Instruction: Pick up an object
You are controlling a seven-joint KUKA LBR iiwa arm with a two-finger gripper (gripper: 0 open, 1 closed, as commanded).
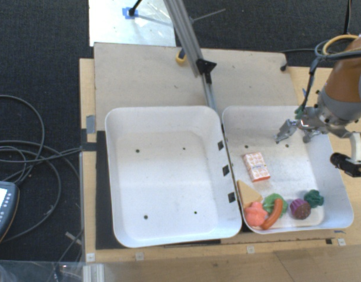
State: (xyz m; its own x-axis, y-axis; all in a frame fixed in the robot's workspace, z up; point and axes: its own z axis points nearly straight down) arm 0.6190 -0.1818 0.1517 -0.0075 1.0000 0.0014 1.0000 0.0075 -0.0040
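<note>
Jaws (pixel 291 131) spread apart, gripping nothing, hovering over right bin (pixel 339 213), well apart from box (pixel 256 166)

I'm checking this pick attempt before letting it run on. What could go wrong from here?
The toys are crowded in the right bin's near corner: the orange carrot lies against the tomato and green piece, so a grasp there may nudge neighbours or catch two. The end effector sits nearer the far wall, away from everything; closing there would likely grab nothing.
</note>
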